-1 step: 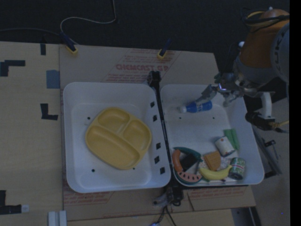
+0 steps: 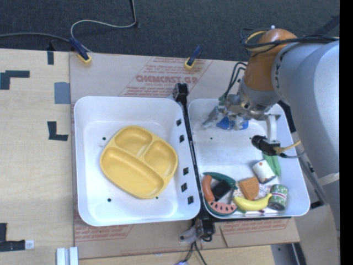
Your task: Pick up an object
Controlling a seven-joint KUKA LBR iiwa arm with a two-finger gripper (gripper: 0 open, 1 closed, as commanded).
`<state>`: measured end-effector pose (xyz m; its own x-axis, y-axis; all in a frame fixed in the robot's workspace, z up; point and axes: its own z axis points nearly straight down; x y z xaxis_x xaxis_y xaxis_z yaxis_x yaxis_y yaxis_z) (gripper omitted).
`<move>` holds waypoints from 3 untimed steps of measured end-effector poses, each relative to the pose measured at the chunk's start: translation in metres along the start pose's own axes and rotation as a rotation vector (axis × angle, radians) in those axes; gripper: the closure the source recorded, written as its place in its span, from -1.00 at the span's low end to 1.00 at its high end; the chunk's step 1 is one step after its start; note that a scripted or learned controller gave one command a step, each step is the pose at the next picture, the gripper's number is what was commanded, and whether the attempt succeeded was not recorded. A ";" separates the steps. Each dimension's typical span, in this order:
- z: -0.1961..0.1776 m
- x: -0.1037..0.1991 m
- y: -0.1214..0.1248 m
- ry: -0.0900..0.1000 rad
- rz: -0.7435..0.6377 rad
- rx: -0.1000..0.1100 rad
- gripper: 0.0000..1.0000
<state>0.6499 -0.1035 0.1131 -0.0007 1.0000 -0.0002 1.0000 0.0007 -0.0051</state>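
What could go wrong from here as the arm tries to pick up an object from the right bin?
1. The toy pile is crowded: the yellow plastic banana touches the watermelon slice, so a grasp may drag neighbours.
2. The gripper hangs near the small blue object at the white right bin far wall, risking a miss.

We see the scene under even, diffuse overhead light, moderately bright. The white bins [image 2: 83,148] are close to overexposed, and their walls lose detail left of and below the gripper [image 2: 220,116]. Shadows are soft and short; a faint one lies under the yellow divided plate [image 2: 139,161], well to the gripper's left. The grey arm [image 2: 309,81], right of the gripper, shows a gentle sheen. The whole picture is slightly soft and low in resolution, and small objects below the gripper look grainy.
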 end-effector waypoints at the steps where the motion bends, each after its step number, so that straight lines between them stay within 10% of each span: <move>1: 0.033 -0.027 0.010 0.008 0.007 0.037 -1.00; 2: 0.023 -0.029 0.009 0.002 0.006 0.041 1.00; 3: 0.023 -0.029 0.009 0.002 0.006 0.040 -1.00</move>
<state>0.6592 -0.1323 0.0898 0.0054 1.0000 0.0020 0.9989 -0.0053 -0.0456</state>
